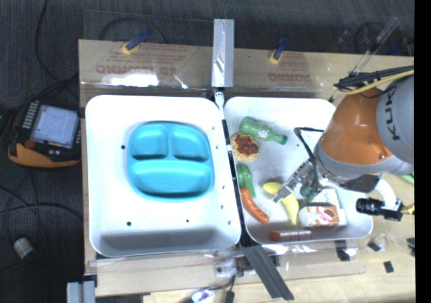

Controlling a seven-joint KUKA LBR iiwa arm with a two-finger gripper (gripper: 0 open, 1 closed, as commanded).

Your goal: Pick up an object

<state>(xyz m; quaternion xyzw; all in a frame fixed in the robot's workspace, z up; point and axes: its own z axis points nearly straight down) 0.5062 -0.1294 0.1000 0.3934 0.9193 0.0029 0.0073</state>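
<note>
Hovering gripper (294,190), perhaps touching banana (288,206)

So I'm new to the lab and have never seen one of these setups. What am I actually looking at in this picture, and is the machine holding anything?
This is one camera fixed above a bench, looking down at a slant. The grey and orange shape on the right is a robot arm that reaches in from that side. At its tip is a two-finger gripper, the part meant to pick things up.

The bench bears two shallow white bins. The left bin holds a blue divided plate. The right bin holds toy food: a green bottle, a small pizza-like round, a green vegetable, an orange carrot-like piece, a yellow banana and a small printed carton.

The gripper is low over the banana. I cannot tell from this view whether it grips anything.
</note>
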